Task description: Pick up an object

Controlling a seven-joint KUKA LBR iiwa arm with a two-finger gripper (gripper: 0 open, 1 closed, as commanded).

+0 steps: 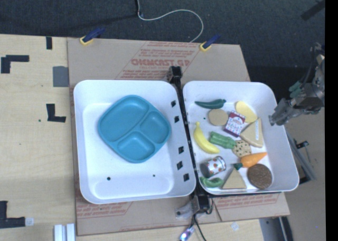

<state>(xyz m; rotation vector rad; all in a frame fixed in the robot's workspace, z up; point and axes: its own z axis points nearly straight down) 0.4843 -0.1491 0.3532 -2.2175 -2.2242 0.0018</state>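
Pincer (275, 117) up high at the right edge of the right bin (266, 90), hanging just over the rim. Whether it's clenched or released, can't tell from this angle, and nothing shows in its grasp.

Closest to it inside the bin: a pale wedge slice (255, 133) near the right wall, a yellow lemon (245, 111) beside that, toward the far edge. Moving on, a maroon packet (234, 124), a tan round biscuit (216, 117) and a green chili (210, 103) near the far edge. Mid-bin, a speckled cookie (242, 147), a green pod (222, 141) and a banana (202, 138) by the left wall. Along the near edge: carrot (253, 158), brown patty (260, 175), a shiny can (214, 167).

Next door, the left bin (92, 182) carries a blue divided plate (134, 128), middle to far side. Both bins sit on cardboard on the surface (31, 145).
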